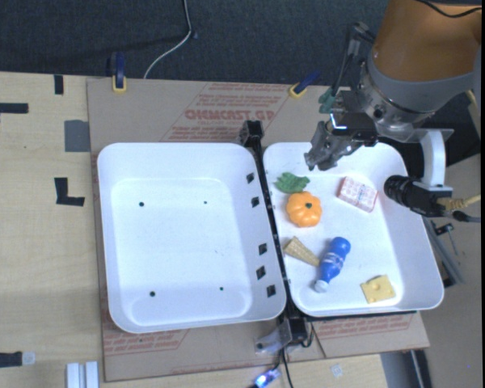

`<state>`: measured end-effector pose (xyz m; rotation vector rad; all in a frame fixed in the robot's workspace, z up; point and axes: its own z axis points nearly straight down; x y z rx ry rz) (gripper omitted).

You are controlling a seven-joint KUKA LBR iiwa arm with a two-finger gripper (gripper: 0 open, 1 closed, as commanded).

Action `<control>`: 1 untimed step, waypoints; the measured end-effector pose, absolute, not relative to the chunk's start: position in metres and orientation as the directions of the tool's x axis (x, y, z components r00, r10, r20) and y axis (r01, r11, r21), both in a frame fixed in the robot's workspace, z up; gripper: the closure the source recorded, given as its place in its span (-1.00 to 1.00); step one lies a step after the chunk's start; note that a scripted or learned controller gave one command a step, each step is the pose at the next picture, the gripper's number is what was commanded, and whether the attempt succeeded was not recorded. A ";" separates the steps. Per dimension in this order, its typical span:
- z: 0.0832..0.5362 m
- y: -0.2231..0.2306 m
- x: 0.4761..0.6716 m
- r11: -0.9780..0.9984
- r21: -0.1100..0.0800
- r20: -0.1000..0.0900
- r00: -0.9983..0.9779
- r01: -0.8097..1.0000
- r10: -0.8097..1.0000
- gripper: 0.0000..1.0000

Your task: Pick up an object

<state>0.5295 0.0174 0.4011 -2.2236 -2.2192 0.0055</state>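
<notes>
Over the far edge of the right bin (404,293) my gripper (323,157) hangs, its dark fingers pointing down and toward the divider between the two bins. I cannot tell from this slant whether they are spread or drawn together; nothing shows between them, so I judge I am carrying nothing.

The things to choose from all lie in that right bin. The green leafy piece (291,182) sits close to the divider near the far edge, and the orange pumpkin (304,209) lies touching or just beside it on the nearer side. The pink-patterned block (356,193) rests toward the bin's right side. The tan wedge (301,251) and the blue bottle (332,263) lie around the middle, the bottle tilted with its white cap toward the near edge. The yellow block (377,288) is by the near right corner. The left bin (113,164) holds none of them.

The fingertips are nearest the leafy piece and the pumpkin, both a little nearer the front and closer to the divider than the tips; the gripper looks raised above the bin floor, apart from all of them.

To do this well I would pick the pumpkin: round, bulky, easy to straddle. I would centre over it, keep clear of the divider wall, come straight down, and close only once the fingers flank it.
</notes>
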 end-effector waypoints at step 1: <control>0.379 0.046 0.540 0.003 -0.004 -0.001 -0.003 1.000 1.000 1.00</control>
